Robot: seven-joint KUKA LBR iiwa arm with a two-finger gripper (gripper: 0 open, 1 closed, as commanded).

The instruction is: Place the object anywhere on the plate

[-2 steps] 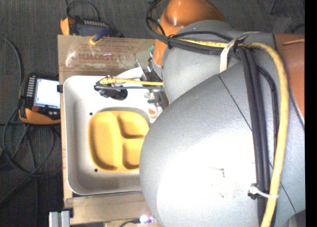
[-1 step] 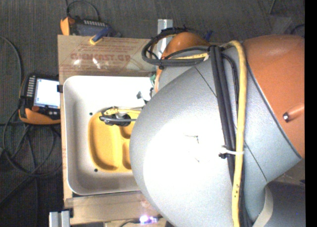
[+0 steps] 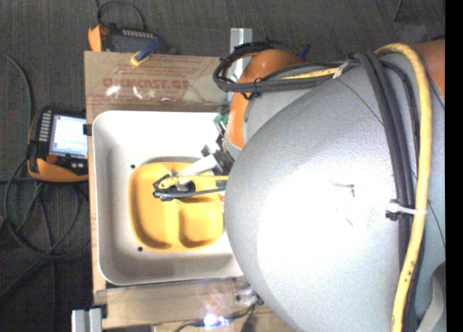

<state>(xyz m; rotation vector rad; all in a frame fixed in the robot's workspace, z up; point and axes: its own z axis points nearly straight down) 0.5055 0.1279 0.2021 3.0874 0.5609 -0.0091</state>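
A yellow divided plate (image 3: 155,226) lies in the white bin (image 3: 116,142) on the left. My gripper (image 3: 165,186) reaches in from the right and hovers low over the plate's upper compartment. A small dark shape (image 3: 181,186) sits right at the gripper, over the plate; whether it is a held object or part of the gripper is unclear. The arm's large grey body (image 3: 325,200) hides everything to the right of the plate.
A brown cardboard sheet (image 3: 145,81) lies behind the bin. On the dark floor to the left, a pendant with a lit screen (image 3: 61,142) rests among cables. The bin's walls stand close around the plate.
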